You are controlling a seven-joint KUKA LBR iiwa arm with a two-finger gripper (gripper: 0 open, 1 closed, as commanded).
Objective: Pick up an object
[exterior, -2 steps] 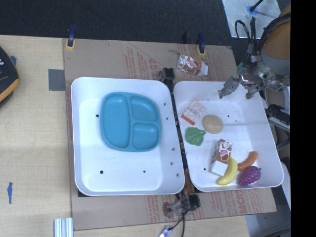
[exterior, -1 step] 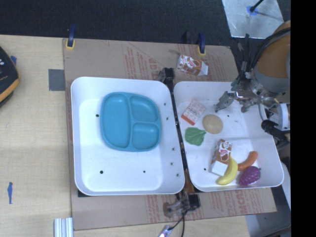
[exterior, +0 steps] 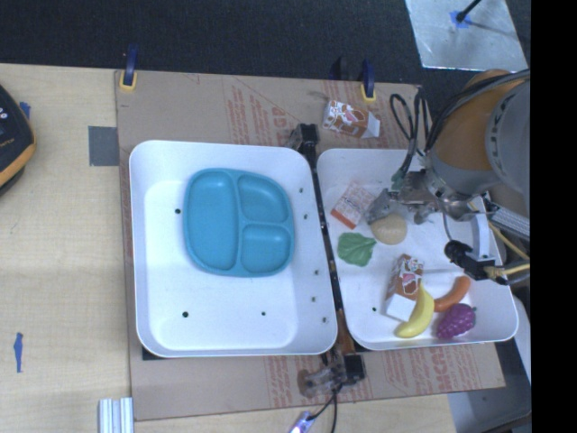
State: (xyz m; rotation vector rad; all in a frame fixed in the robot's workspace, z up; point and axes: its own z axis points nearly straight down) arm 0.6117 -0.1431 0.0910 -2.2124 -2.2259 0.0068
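Gripper [exterior: 394, 207] low in right bin [exterior: 361, 323] — above beige round object [exterior: 389, 231]; finger state unclear.

My gripper [exterior: 389, 207] sits over the right bin [exterior: 361, 327], above the potato [exterior: 390, 231]; banana [exterior: 415, 312] and grapes [exterior: 456, 320] lie along its near edge. The divided plate [exterior: 239, 221] fills the left bin [exterior: 158, 327].

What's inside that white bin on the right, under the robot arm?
The right bin holds a green leaf, a beige round piece, a packet, a banana, purple grapes, an orange carrot-like piece and a small carton. The arm covers the bin's upper right corner.
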